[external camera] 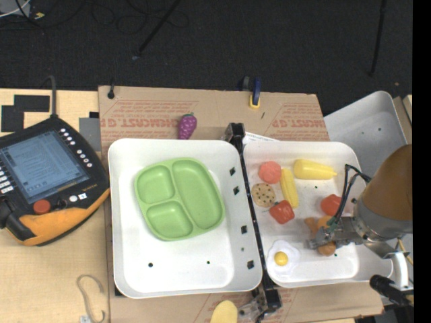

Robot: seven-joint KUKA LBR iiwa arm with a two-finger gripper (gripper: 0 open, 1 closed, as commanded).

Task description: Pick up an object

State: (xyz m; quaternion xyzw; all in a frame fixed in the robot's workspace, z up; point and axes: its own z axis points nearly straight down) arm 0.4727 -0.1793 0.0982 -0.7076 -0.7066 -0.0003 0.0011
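two shallow white bins sit side by side on the table. the left bin [128, 247] holds a green divided plate [179, 198], lying flat with its three compartments up. the right bin [350, 268] holds the small things: a pink-red round piece [270, 172] near the back, a yellow piece [313, 169] to its right, a thin yellow stick-like piece [289, 188] beside a round cookie [262, 194], a red piece [282, 212] just in front of them, another red piece [330, 204] further right, and a fried egg [281, 258] near the front wall.

the arm [390, 197] comes in from the right, low over the right bin. its gripper [324, 242] is down among small brownish orange bits [314, 223] near the bin's right front part. whether it is spread or pressed together, i cannot tell.

outside the bins, a purple grape bunch [186, 126] lies on the cardboard behind the left bin, a yellow object [225, 311] lies at the front edge, and a control pendant [47, 177] rests on the table at far left.
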